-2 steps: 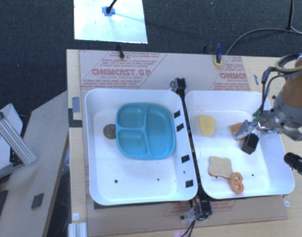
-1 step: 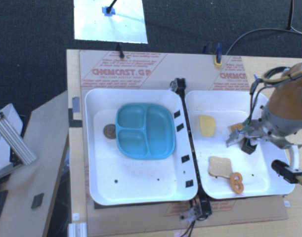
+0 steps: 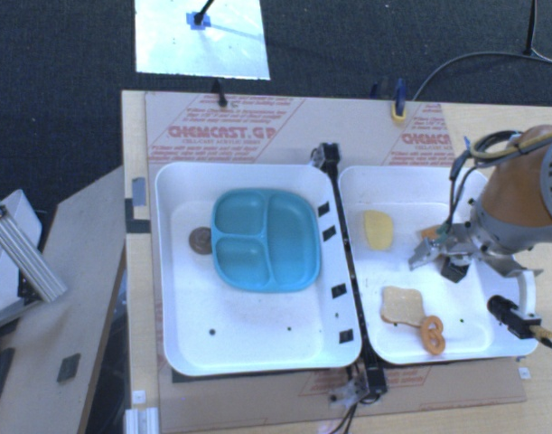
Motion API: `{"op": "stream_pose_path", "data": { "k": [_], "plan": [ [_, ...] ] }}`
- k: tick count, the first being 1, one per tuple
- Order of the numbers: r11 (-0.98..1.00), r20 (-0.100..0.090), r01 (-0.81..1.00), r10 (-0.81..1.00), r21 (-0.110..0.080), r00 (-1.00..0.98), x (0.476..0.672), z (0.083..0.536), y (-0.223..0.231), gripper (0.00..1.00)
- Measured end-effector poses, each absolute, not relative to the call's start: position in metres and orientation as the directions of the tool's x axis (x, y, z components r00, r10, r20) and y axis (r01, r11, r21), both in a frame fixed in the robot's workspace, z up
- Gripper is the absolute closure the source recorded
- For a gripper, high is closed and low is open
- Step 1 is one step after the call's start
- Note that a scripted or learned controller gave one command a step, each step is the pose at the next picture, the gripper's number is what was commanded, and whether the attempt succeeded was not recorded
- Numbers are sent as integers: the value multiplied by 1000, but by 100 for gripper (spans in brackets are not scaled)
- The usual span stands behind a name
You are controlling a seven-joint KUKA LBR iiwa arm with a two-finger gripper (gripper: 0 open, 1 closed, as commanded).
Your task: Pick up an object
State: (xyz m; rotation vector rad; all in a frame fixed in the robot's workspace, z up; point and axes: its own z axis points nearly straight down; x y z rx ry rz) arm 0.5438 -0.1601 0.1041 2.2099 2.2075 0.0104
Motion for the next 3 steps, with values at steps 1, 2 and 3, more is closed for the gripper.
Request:
{"op": "stream_pose_path", "data": {
  "k": [1, 2, 3],
  "plan": [
    [-1, -12, 1000, 1000, 26, 1, 546, 114, -161, 100],
    [4, -2, 1000, 1000, 7, -4, 543, 177, -165, 100],
    [5, -2, 1000, 1000, 8, -5, 545, 231, -165, 100]
  ]
}}
